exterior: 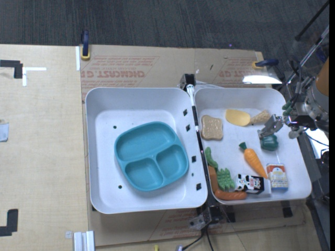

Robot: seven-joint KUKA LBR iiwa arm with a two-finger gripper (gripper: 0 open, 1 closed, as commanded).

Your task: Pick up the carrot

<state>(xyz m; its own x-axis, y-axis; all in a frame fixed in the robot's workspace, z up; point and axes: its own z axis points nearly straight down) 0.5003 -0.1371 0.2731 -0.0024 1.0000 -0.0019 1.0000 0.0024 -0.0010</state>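
Observation:
The orange carrot (253, 161) with a green top lies slanted in the right bin (298, 156), right of its middle. My gripper (281, 130) hangs over the bin's right side, up and to the right of the carrot. Its fingers stand apart with nothing between them, so it is open. One grey finger (271, 124) points down at a teal toy (269, 143) just above the carrot's top. The gripper does not touch the carrot.
Around the carrot lie a bread slice (212, 127), a yellow piece (238, 117), a small carton (277, 175), a black-and-white toy (250, 182), green leaves (224, 178) and a sausage (229, 195). The left bin (99, 140) holds a blue divided plate (152, 156).

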